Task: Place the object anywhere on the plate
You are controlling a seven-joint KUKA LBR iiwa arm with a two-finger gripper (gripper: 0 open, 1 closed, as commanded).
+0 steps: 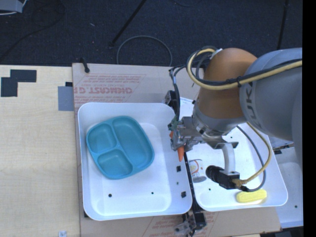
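Gripper (180,143) over the seam between bins, seemingly clenched on small orange object (181,153) at its tips; best carried leftward, level and slow, then released low over blue divided plate (119,146) in left bin (128,201).

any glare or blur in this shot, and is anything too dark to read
Camera view: even light, no strong glare on the blue plate; the floor above the bench is nearly black; the arm's wrist hides the pincer, and a small orange object there is too blurred to identify.
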